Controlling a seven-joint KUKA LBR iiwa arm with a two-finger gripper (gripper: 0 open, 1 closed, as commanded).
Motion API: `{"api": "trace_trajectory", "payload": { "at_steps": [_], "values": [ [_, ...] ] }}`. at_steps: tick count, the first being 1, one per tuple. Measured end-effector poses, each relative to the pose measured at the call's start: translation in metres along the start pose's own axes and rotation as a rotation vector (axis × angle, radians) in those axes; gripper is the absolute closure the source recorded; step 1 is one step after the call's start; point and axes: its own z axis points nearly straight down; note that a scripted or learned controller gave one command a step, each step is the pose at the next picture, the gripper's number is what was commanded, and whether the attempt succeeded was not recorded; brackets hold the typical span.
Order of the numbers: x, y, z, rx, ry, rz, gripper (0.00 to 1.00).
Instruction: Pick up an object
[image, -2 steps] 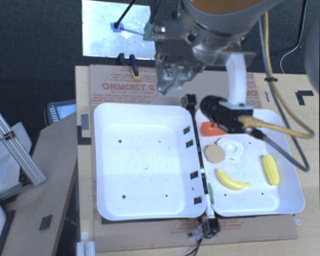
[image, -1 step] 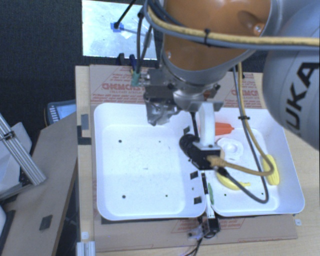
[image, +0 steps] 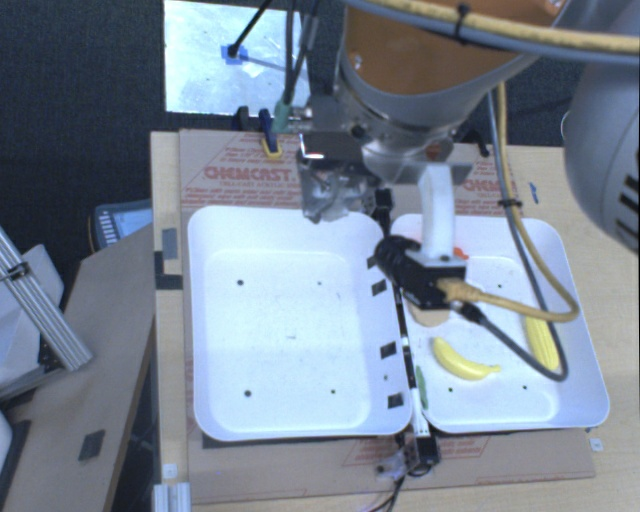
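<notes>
Camera view: arm reaching in over both bins, gripper at far rim.
L bin & R bin side by side. Gripper is over L bin's far edge, nr the divider; how far open, or any hold: can't tell. Objs in R bin: long yellow item by right wall, banana beside it twd front, both well apart from gripper.

Single fixed camera above, slanting down over bench

Soft, even overhead light, washed-out white on the left bin, mild overall blur.
</notes>
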Motion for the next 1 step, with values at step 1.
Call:
{"api": "trace_trajectory", "payload": {
  "at_steps": [1],
  "values": [
    [-0.0001,0.0003,-0.0089,0.001,0.000,-0.001,1.00]
  ]
}}
